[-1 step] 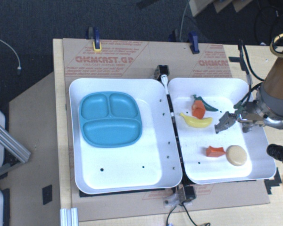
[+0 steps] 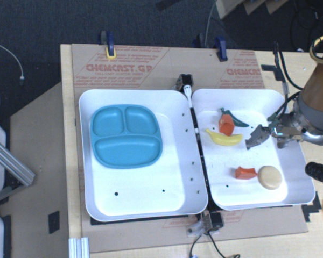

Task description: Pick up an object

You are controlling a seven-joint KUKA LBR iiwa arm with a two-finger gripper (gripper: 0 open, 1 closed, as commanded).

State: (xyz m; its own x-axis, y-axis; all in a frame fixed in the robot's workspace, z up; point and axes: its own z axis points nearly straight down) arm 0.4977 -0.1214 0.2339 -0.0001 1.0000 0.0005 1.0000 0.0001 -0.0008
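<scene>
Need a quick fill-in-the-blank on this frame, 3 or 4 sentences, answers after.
1. The blue divided plate lies in the ____ bin.
2. The yellow banana lies in the ____ bin.
3. The carrot has an orange body and a ____ top.
4. The gripper hangs over the ____ bin.

Missing words: left; right; green; right

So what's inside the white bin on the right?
The right bin holds a yellow banana, an orange carrot, a small red piece and a tan round thing. The end effector covers some floor.
</scene>
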